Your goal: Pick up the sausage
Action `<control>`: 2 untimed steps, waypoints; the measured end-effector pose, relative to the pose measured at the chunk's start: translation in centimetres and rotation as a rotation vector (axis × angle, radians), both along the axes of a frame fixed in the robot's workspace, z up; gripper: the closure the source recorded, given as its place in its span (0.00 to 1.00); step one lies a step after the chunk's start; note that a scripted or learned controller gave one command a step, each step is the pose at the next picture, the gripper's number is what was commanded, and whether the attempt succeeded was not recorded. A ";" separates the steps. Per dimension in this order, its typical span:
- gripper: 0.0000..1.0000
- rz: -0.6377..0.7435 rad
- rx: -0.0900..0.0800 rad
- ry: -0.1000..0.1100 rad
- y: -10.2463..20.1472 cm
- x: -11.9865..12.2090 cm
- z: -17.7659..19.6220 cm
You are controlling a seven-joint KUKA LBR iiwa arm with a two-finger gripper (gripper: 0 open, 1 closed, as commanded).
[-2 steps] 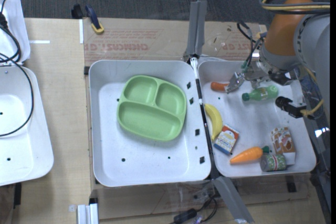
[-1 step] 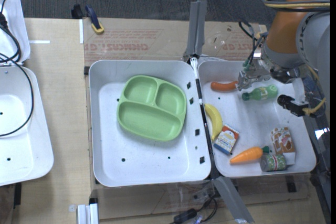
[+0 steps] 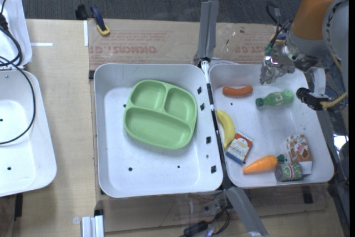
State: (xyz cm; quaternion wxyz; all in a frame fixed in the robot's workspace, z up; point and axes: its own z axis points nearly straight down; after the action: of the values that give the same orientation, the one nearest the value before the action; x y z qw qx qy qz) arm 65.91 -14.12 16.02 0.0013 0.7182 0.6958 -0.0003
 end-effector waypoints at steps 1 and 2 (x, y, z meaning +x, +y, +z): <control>1.00 -0.195 0.000 0.002 -6.6 -0.2 9.9; 0.00 -0.194 0.000 0.003 -6.6 -0.2 9.8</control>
State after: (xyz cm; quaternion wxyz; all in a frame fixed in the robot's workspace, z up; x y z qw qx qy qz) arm 65.68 -20.68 25.82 0.0001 0.7823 0.6228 -0.0014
